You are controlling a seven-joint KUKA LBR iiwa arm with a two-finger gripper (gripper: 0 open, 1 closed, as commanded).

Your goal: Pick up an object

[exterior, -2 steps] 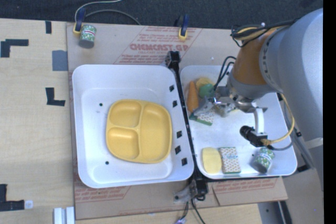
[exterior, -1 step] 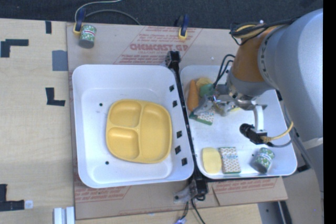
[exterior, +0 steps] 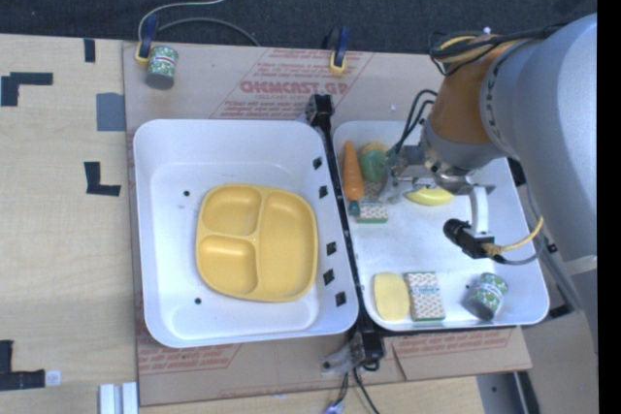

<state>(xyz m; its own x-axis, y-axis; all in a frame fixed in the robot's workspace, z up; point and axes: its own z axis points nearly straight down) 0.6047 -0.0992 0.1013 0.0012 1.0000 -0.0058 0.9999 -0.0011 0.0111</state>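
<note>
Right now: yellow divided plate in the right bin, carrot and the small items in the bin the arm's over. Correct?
Not quite. The yellow divided plate sits in the left bin, as the camera view shows. The carrot and the small items do lie in the right bin, under the arm.

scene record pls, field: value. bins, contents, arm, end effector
left bin: yellow divided plate
right bin: carrot, green item, small sponge, yellow banana-like piece, pale yellow block, patterned packet, small can
outside bins: second small can on the bench, far left corner
arm: reaching in over right bin
end effector: low, beside the green item; grip state not readable
</note>
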